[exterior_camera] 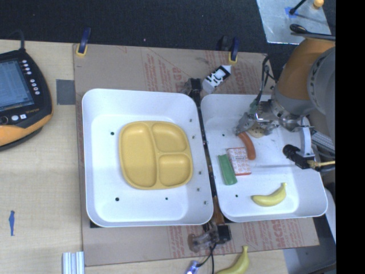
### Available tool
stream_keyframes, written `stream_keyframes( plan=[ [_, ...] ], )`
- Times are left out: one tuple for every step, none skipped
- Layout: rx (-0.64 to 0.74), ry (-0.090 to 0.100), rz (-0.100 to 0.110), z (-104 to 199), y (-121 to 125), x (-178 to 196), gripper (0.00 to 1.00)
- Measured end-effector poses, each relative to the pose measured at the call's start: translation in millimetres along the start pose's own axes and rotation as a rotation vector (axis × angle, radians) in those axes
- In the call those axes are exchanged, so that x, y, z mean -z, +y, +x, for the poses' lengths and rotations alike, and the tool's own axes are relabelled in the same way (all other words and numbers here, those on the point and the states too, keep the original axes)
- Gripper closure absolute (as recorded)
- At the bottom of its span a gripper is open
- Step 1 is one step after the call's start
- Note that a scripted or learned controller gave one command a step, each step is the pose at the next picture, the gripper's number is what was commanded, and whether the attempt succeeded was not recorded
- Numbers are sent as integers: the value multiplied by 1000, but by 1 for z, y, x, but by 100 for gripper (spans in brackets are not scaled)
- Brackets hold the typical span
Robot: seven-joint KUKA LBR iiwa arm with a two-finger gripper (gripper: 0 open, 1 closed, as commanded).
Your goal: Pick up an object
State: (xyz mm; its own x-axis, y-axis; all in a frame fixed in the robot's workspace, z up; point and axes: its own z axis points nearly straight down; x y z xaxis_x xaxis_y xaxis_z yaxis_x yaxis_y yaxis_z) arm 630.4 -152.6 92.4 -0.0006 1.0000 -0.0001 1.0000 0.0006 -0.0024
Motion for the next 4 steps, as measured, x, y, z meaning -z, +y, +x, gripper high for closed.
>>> stream_keyframes(
  plan=[
    [2, 0, 3, 0, -19, -1, 0],
    [2, 1, 3, -17, -31, -1, 0],
    [4, 0, 0, -8, -15, 0, 0],
    [4, 1, -1, 13, 26, 28, 0]
  ],
)
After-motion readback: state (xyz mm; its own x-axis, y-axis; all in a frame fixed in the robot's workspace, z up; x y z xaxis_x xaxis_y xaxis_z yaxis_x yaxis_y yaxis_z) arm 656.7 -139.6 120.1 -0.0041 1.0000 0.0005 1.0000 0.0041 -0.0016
